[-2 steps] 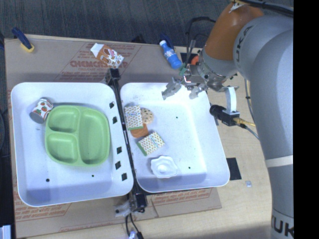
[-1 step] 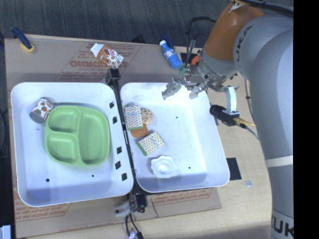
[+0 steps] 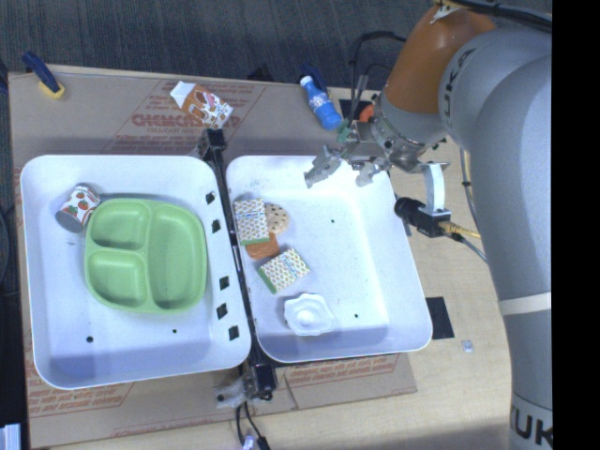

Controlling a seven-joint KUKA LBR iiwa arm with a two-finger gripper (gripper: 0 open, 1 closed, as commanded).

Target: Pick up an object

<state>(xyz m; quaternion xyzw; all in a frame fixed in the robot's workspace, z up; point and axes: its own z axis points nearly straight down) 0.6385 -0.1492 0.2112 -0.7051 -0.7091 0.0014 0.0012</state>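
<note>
Right now my fingers [image 3: 343,168] hang over the far edge of the right bin [image 3: 375,270], spread apart, with nothing between them. One tip points toward the bin's far left corner and the other lies nearer the far wall, both above bare white floor. My grey arm [image 3: 497,157] comes in from the right, its orange band [image 3: 422,59] just above the wrist.

Well apart from my fingers, along the right bin's left wall, sits a small cluster: a patterned packet [image 3: 250,220], a round cookie-like piece [image 3: 276,217] touching it, an orange piece [image 3: 262,248] just beneath them, and a second patterned packet [image 3: 284,269] tilted nearer the middle. Closer to the near wall lies a small white cup [image 3: 307,313].

Over in the left bin [image 3: 56,345] a green divided plate [image 3: 146,253] fills the middle, and a small printed can [image 3: 78,206] lies on its side at the plate's far left corner.

On the bench [image 3: 122,111] beyond the bins lie a blue bottle [image 3: 322,103], a colourful wrapper [image 3: 202,104], and a blue and yellow clamp [image 3: 43,74].
</note>
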